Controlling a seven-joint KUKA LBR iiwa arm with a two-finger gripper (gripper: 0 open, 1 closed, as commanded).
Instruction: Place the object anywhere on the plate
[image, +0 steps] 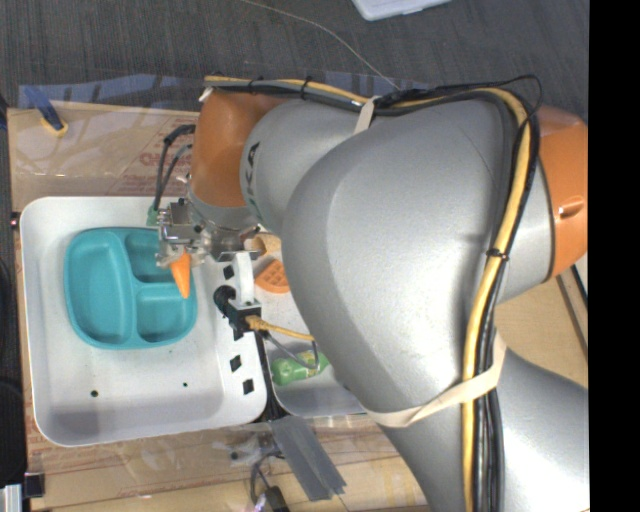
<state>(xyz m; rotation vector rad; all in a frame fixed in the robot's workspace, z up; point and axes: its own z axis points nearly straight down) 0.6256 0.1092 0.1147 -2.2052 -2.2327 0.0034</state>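
The gripper (176, 250) hangs right over the teal plate's (105, 290) right edge, jaws pinching a small orange carrot (182, 275) — it dangles point-down just above the plate's rim. The plate sits in the left white bin (60, 400). A green object (292, 370) lies in the other bin, well away from the plate.

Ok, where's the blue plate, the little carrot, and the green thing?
Plate (100, 285): camera view, floor of its big left compartment.
Carrot (181, 272): camera view, middle of its orange body, over the plate's right edge.
Green thing (292, 370): camera view, its middle, in the right bin.
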